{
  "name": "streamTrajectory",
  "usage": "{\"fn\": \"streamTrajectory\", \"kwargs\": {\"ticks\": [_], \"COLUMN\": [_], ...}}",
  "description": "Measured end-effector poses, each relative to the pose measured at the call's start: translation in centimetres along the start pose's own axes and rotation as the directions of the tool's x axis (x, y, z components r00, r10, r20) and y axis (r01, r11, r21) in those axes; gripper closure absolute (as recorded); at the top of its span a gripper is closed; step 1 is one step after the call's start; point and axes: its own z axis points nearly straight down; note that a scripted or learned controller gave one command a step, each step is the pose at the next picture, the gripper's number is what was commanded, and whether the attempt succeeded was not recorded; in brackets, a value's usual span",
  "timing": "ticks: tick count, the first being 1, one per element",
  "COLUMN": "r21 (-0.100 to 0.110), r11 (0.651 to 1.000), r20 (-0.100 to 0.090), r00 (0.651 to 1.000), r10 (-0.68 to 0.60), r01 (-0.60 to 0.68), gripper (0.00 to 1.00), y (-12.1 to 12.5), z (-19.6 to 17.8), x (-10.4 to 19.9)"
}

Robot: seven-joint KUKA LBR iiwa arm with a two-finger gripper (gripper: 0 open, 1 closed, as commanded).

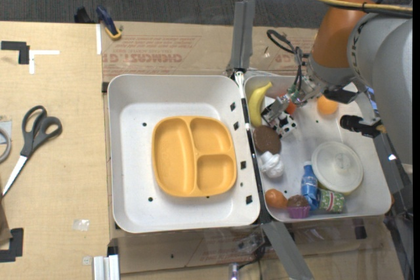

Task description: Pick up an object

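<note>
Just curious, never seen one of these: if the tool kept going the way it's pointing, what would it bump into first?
Probably the small black-and-white toy just below the tool, beside the banana in the right bin. Depth is hard to judge from above, so that's a guess.

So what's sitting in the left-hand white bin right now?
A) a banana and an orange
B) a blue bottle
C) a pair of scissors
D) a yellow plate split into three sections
D: the left bin holds a yellow divided plate with three compartments, while the banana, orange and blue bottle lie in the right bin, and the scissors rest on the bench outside.
</note>
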Motion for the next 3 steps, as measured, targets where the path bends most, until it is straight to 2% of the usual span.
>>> {"fn": "streamTrajectory", "kwargs": {"ticks": [1,2,3], "r21": [-0.005,0.004,-0.007], "r11": [0.944,0.945,0.933], "r20": [-0.002,-0.003,0.0], "r00": [0.944,0.945,0.933], "r10": [0.331,0.327,0.359], "r01": [-0.331,-0.327,-0.359], "gripper": [0.0,1.0,1.0], "y": [-1.6,-1.7,3.5], "z": [0.1,-0.8,-9.8], "x": [1.3,1.5,6.9]}}
